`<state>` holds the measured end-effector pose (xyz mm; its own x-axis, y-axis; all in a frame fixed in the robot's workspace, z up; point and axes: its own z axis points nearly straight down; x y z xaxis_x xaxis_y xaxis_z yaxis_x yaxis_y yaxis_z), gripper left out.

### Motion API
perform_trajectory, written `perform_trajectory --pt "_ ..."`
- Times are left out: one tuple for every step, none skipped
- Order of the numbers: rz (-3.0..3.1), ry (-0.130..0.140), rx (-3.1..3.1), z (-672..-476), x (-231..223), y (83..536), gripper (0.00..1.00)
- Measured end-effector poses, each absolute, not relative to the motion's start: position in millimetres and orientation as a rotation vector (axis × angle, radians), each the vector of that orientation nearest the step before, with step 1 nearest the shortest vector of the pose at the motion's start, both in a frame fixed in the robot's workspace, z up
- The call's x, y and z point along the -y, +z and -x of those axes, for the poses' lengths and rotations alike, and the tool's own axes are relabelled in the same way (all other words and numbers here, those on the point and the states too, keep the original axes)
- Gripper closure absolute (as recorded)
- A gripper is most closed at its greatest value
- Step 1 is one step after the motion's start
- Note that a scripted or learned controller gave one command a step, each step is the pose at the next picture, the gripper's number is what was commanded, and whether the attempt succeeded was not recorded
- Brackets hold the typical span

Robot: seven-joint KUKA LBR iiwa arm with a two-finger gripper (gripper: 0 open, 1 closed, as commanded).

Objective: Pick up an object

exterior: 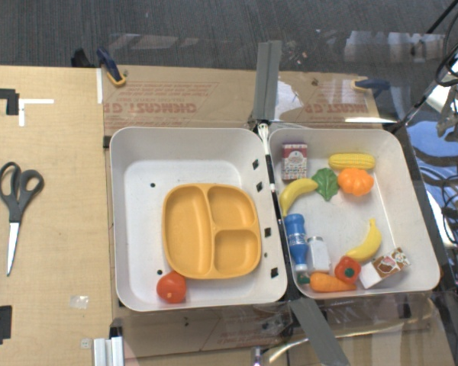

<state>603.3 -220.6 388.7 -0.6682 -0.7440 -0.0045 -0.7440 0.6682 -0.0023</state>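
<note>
Plainly, with the hand's state impossible to tell, the likeliest trouble lies in the right bin (pixel 412 175), where banana (pixel 366 242), carrot (pixel 329 283), bottle (pixel 295 238) and box (pixel 384 267) crowd together near the wall, so a grab may nudge neighbours or slip off.

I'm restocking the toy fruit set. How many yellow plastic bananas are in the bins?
2, both in the right white bin. One yellow plastic banana lies near its left wall, beside the green leafy toy. The other banana lies lower right, above the small carton. None looks hidden.
</note>
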Motion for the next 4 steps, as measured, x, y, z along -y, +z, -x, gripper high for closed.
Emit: perform_trajectory --pt "1.73 0.002 -2.618 -555.8 221.1 388.5 1.0" --pt "2.002 0.003 -2.419 -478.9 221.6 346.9 1.0" --pt "2.168 0.0 -2.267 -523.7 221.4 399.0 1.0" --pt "2.525 0.001 -1.86 -579.7 221.3 442.7 1.0"
